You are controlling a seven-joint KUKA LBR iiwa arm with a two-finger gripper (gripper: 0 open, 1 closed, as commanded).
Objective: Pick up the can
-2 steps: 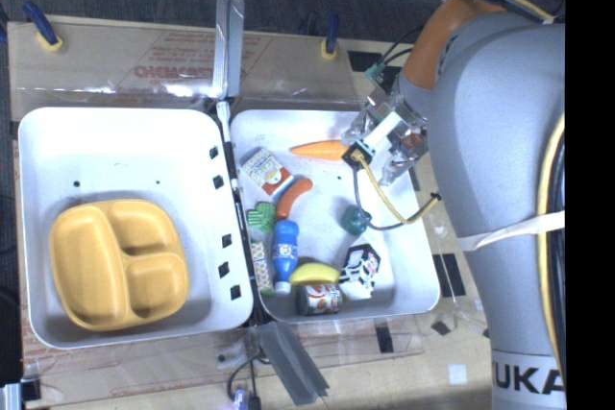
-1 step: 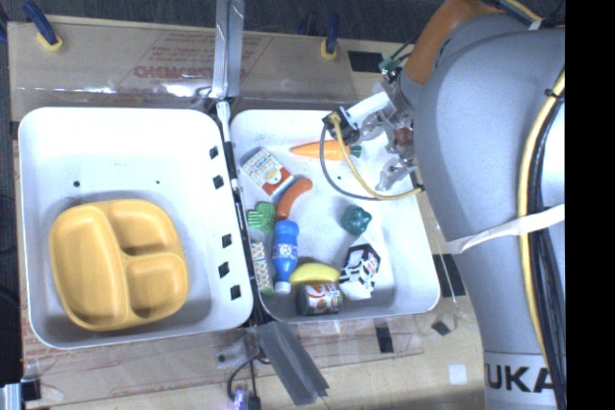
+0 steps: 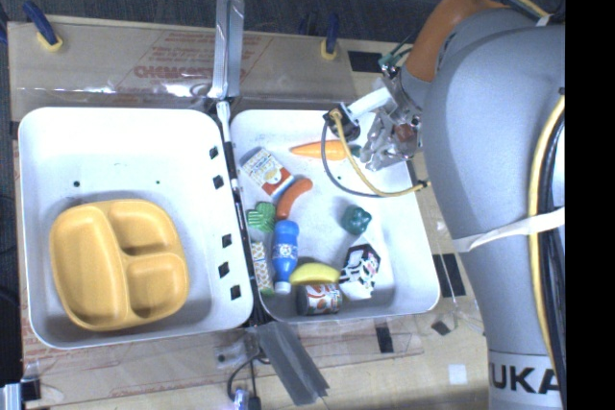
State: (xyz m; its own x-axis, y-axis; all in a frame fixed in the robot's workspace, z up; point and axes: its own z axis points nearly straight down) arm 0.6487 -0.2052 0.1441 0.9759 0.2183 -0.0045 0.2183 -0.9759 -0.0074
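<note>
The can (image 3: 319,300) lies untouched at the right bin's (image 3: 415,250) near edge, beside a banana (image 3: 313,273). The gripper (image 3: 377,152) hovers near the far end; jaws' state unclear. Grasp not begun.

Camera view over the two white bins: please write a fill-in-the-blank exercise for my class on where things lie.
1. The yellow divided plastic tray lies in the ____ bin.
2. The small metal can lies at the right bin's ____ edge.
3. The yellow toy banana lies just above the ____.
4. The robot's hand hovers beside the orange toy ____.

Missing words: left; bottom; can; carrot
</note>
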